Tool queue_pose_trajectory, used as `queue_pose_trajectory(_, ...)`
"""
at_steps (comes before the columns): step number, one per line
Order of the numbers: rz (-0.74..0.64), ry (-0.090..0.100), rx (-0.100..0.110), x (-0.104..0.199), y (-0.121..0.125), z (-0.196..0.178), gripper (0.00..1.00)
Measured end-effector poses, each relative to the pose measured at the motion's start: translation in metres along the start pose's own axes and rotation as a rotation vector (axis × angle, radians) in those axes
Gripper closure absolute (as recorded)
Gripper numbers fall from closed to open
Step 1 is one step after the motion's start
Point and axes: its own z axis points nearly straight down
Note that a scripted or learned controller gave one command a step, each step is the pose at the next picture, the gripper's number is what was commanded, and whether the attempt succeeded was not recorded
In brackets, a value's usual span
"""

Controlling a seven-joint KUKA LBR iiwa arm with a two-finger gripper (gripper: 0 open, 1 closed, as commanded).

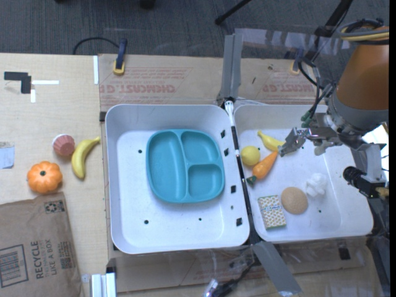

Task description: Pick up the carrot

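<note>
My claw [292, 142] hangs right of centre, its spread unclear to me. One carrot [265, 165] lies below it, leafy end half-hidden beside one lemon [250, 155].

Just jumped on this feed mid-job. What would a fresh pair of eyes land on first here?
Probably the big teal tray lying alone in the left bin. Next, the orange-banded arm reaching in from the right, its claw over the right bin, just above the carrot, which lies near the bin's left wall beside a lemon and a banana.
</note>
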Motion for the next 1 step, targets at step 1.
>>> queue_pose_trajectory(1,-0.141,-0.006,-0.009,-0.0047,0.0506,0.1134,0.0)
